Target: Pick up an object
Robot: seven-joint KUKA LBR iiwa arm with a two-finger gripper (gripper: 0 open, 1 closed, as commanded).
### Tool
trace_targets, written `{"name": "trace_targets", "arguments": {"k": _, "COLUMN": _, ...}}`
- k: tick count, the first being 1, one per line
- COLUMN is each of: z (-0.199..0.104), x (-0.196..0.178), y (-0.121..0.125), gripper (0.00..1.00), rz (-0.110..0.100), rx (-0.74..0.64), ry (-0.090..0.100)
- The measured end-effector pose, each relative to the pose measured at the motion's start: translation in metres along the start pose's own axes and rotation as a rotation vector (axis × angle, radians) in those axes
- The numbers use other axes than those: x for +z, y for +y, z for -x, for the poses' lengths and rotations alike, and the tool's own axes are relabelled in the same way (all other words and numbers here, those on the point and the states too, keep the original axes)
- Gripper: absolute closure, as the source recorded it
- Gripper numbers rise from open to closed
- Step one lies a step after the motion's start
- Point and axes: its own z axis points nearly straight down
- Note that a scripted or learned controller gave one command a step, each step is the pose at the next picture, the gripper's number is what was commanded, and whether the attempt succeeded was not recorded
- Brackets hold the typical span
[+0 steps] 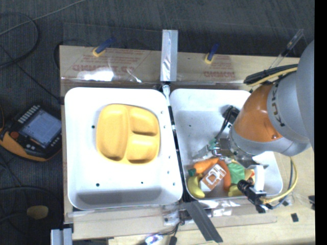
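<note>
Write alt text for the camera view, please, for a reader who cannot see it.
A grey and orange robot arm reaches into the right bin above a pile of small toys in its near corner. The left bin holds a yellow divided tray.

Jumbled small toy foods (pixel 217 175) in right bin's near corner (pixel 191 198)

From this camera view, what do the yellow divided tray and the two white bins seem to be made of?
The yellow divided tray looks like moulded plastic with a smooth matte finish: even colour, rounded edges, soft compartment walls. The left white bin and the right white bin also look like plastic, smooth and slightly glossy, with rounded corners and faint reflections. It could be coated metal; the view cannot settle that.
</note>
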Motion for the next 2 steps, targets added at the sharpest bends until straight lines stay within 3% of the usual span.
{"name": "trace_targets", "arguments": {"k": 1, "z": -0.0008, "x": -0.0096, "y": 0.0011, "gripper": 1.00, "rz": 0.000, "rx": 0.000, "ry": 0.004}}
{"name": "trace_targets", "arguments": {"k": 2, "z": -0.0015, "x": -0.0177, "y": 0.0011, "gripper": 1.00, "rz": -0.002, "rx": -0.001, "ry": 0.005}}
